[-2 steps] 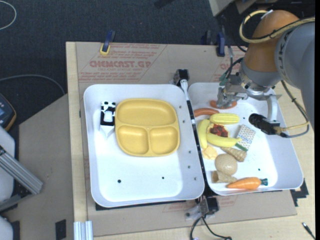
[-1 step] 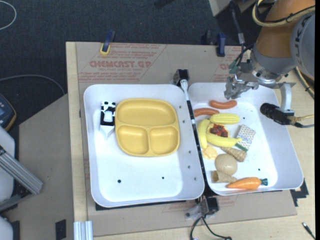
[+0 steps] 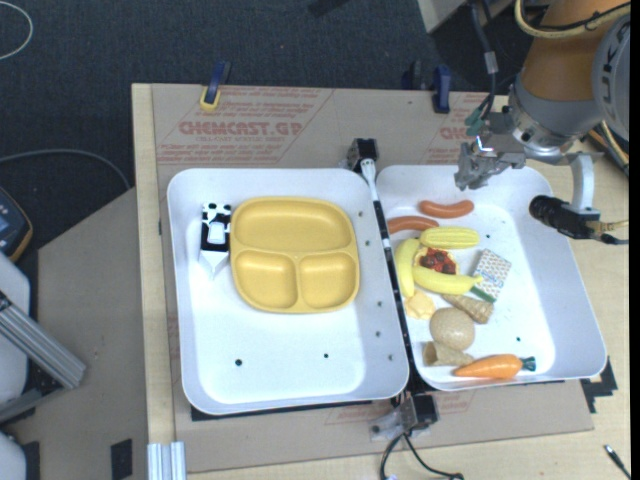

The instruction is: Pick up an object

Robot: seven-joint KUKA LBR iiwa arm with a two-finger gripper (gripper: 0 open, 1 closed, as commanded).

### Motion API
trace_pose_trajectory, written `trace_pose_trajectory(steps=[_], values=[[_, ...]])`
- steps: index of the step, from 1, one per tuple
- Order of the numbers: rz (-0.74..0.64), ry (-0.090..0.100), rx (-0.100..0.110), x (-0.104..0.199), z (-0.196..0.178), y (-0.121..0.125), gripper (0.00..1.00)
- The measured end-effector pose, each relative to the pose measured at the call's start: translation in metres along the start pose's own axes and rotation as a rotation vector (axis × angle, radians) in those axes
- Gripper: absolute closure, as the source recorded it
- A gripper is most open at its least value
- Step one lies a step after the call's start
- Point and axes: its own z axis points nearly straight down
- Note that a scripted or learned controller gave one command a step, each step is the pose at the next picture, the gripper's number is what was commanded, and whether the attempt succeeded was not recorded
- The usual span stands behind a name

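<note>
My gripper [image 3: 478, 171] hangs over the far edge of the right bin [image 3: 540, 298], above and a little right of a sausage [image 3: 446, 208]. Nothing shows between its fingers. Below it lie a second sausage [image 3: 408, 225], a corn cob [image 3: 450, 237], a banana [image 3: 440, 279] with a red and black piece [image 3: 438, 261] on it, a patterned packet [image 3: 490, 271], a pale round piece [image 3: 451, 325] and a carrot [image 3: 490, 367] at the near edge.
The left bin [image 3: 290, 368] holds a yellow divided plate [image 3: 295, 252] and a small black and white object [image 3: 214, 228] at its left. Clamps [image 3: 211, 90] sit on the far edge of the brown board.
</note>
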Motion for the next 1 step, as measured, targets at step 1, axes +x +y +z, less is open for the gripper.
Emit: trace_pose_trajectory(steps=[1], values=[[-0.004, 0.004, 0.010, 0.0518, 0.0101, -0.0150, 1.00]])
